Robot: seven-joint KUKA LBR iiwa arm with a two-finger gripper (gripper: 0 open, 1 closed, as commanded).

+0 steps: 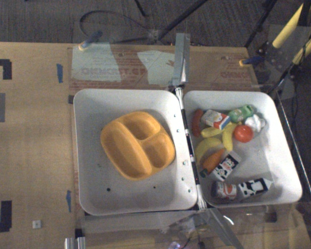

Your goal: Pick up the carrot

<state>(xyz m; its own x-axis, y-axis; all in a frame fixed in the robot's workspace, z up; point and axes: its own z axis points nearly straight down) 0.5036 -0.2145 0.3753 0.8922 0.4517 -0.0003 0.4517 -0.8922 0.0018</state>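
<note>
Brown board covered the table (31, 154), on which two white bins were set side by side. An orange divided plate (137, 144) was seen in the left bin (88, 191). The carrot (213, 160), short and orange, was found tilted in the right bin (285, 175), touching a banana (207, 145) and a small milk carton (226, 167).

The orange carrot (213, 160) lies slantwise in the right bin, near its left wall.
</note>
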